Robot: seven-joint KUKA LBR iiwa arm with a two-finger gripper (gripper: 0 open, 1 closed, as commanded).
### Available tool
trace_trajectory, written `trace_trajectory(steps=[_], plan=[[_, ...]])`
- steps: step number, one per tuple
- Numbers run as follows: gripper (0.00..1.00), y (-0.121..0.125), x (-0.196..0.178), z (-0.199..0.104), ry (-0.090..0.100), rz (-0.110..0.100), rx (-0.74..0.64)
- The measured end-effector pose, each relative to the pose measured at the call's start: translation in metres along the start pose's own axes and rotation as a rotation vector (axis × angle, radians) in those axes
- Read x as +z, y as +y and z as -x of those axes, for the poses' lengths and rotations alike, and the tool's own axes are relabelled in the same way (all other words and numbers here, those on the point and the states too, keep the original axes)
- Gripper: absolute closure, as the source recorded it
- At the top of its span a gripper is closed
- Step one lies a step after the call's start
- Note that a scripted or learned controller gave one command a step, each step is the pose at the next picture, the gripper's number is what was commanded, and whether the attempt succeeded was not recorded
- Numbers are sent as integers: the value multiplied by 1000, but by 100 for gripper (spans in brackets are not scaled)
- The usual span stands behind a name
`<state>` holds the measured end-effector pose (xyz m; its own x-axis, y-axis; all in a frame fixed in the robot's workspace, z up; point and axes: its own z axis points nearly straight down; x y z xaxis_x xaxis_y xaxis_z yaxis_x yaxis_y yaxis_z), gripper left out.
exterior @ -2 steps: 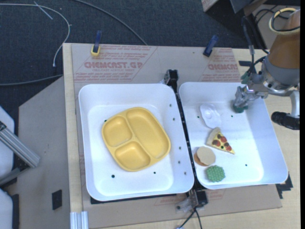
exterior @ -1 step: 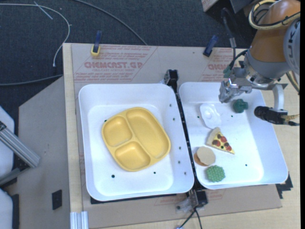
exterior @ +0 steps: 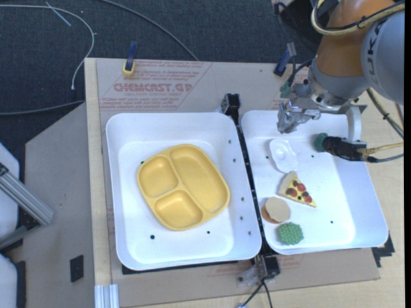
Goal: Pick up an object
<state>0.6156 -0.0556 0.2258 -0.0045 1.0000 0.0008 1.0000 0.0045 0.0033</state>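
Pizza slice (exterior: 297, 189) lies flat in the right bin (exterior: 359, 197), the landmark here, near its middle. Toward the bin's near edge from the slice sit a round tan cookie-like piece (exterior: 277, 210) and a green bumpy ball (exterior: 290, 233), the two close together. A small white object (exterior: 282, 154) rests toward the bin's far edge from the slice. The jaws (exterior: 289, 119) hang over the bin's far left part, just beyond the white object; whether they are open or closed cannot be told. Left of the right bin, the left bin (exterior: 122, 172) holds a yellow divided plate (exterior: 183, 186). Both bins rest on the tabletop (exterior: 160, 85).
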Motion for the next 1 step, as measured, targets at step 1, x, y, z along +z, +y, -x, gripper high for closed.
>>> trace_trajectory(steps=[1], plan=[[100,12,-10,-55,1,0,-2]])
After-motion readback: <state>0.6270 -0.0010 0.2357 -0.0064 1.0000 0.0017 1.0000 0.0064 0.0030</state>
